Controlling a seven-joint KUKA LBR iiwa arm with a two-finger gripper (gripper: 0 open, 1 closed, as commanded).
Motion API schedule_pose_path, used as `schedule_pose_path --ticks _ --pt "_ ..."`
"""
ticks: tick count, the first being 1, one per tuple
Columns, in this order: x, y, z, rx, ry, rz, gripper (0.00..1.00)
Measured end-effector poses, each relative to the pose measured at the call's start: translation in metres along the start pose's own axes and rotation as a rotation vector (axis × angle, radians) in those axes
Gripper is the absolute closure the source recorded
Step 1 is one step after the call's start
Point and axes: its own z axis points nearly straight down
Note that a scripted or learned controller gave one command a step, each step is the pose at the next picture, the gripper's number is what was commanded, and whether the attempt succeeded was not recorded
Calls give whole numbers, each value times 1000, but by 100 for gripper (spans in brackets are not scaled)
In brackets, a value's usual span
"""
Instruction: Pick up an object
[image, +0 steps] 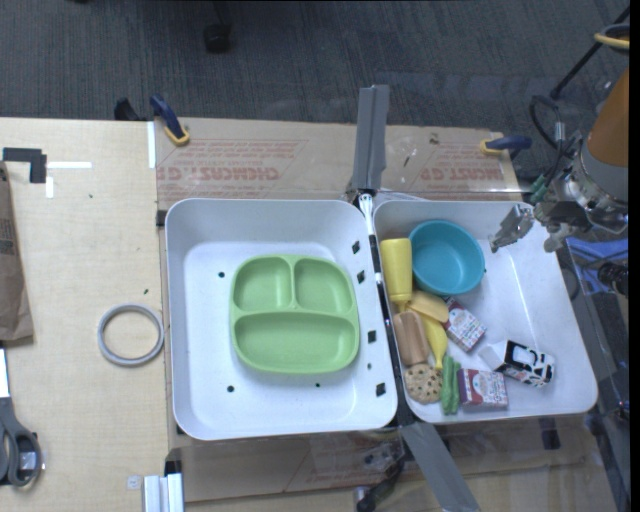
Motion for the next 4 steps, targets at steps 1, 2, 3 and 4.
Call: schedule_pose_path --ticks 1,2,3,4 --pt "46 -16 86 1 0 29 0" --pt "70 -21 130 -17 -5 184 0" --pt "61 -21 119 -22 -14 196 100" --pt "27 51 24 0 -1 90 100"
